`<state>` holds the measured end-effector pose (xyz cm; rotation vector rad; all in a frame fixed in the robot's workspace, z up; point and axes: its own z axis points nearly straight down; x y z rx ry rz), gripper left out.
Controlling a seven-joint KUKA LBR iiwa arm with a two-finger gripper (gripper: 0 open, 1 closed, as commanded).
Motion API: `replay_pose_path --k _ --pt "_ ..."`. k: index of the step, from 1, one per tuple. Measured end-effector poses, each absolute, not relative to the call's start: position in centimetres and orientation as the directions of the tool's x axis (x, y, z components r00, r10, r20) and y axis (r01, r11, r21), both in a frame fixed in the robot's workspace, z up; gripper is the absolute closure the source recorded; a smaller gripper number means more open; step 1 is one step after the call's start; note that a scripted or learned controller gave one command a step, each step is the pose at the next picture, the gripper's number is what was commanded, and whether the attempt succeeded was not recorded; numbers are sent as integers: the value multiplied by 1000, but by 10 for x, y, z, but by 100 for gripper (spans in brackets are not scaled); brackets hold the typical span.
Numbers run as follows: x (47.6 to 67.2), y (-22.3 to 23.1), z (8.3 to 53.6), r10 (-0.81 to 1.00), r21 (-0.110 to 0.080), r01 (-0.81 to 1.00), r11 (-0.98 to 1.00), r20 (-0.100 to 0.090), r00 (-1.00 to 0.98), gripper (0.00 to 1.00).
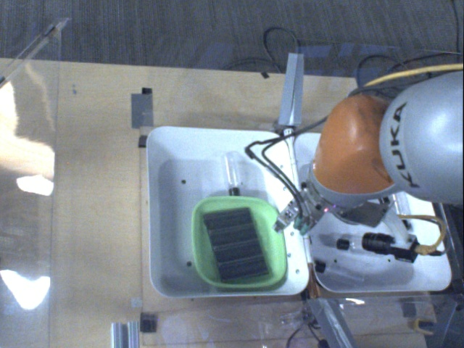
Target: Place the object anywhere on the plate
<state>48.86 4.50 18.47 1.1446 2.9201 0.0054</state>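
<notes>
Though already lying flat on green plate (272,223), dark ridged block (235,245) well apart from arm (377,151), over right bin (428,278); jaw state impossible to tell.

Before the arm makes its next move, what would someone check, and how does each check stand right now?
1. Green square plate sits flat in the left white bin: ok.
2. Something already on the plate: yes, a dark ribbed rectangular block lies on it: ok.
3. Clear light bulb lies in the left bin beyond the plate, apart from it: ok.
4. Gripper state: hidden under the orange-banded wrist: cannot tell.
5. Whether the gripper carries anything: cannot tell.
6. Black cable loops over the rim between the bins, close to the plate's corner; could snag: not ok.
</notes>
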Motion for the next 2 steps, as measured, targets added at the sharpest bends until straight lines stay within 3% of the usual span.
replay_pose_path --k 2 --pt "494 48 208 677 18 676 736 -12 -736 100"
